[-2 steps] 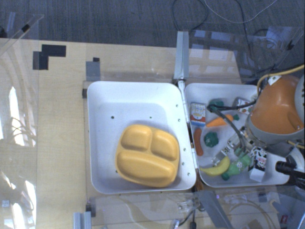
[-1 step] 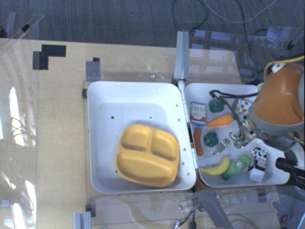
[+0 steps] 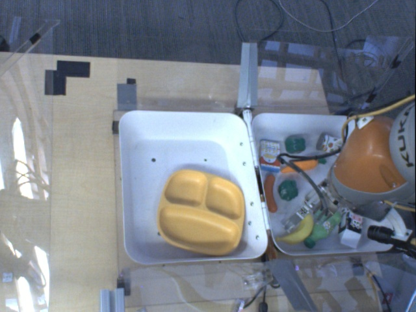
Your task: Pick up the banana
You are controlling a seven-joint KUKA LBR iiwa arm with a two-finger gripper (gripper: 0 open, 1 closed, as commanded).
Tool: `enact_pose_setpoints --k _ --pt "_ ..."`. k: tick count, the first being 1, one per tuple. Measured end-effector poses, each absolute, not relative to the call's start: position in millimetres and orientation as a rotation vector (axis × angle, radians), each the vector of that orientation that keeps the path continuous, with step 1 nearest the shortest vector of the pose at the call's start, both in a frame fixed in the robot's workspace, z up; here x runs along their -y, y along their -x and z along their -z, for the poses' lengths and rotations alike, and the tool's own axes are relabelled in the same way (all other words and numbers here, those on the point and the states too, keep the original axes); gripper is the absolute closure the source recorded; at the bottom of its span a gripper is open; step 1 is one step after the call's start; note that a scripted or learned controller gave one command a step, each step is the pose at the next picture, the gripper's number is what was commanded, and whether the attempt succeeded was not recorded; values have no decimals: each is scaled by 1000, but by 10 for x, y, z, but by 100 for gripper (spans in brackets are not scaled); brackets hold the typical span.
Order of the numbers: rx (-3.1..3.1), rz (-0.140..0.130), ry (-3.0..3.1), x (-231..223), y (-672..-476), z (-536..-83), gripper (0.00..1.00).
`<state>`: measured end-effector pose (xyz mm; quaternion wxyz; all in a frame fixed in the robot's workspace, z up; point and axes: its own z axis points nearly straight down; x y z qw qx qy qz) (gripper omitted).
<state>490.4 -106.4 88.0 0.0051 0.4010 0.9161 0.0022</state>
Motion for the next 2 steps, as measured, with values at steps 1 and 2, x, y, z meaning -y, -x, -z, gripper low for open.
enact_pose_setpoints --k 1,2 --pt "-2864 -12 -1253 1055 -4941 -988 100" --pt "-2865 -12 -1253 1055 -4940 -988 0"
